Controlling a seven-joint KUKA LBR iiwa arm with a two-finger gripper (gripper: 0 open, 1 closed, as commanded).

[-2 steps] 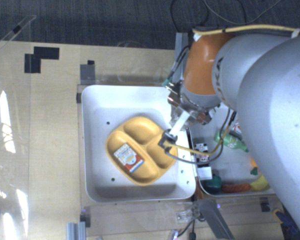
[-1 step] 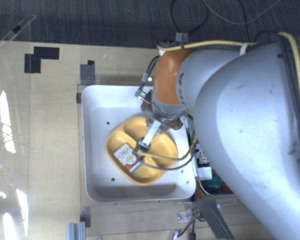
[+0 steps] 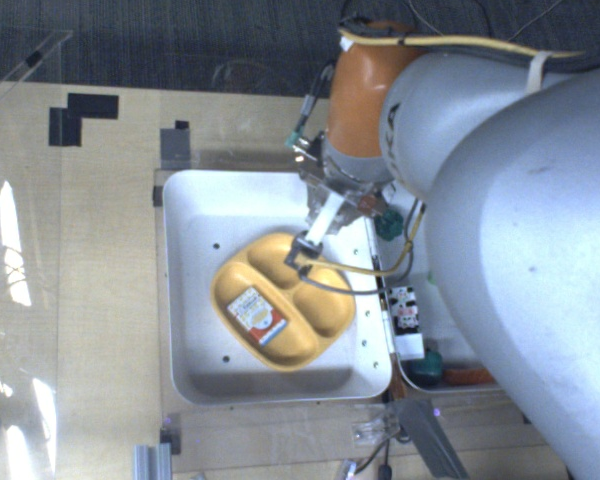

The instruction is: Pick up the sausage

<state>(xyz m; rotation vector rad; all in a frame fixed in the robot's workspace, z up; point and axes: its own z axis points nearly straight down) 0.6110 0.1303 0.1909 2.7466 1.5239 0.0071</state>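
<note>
Arm (image 3: 500, 218) hangs over the left bin (image 3: 185, 268), wrist low above the yellow tray (image 3: 320, 313). The jaws are hidden underneath, so I can't tell their opening or any hold.

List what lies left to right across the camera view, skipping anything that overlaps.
Black L-shaped mark on the bench → yellow three-compartment plastic plate → dark green rounded object → orange-red elongated object.
</note>
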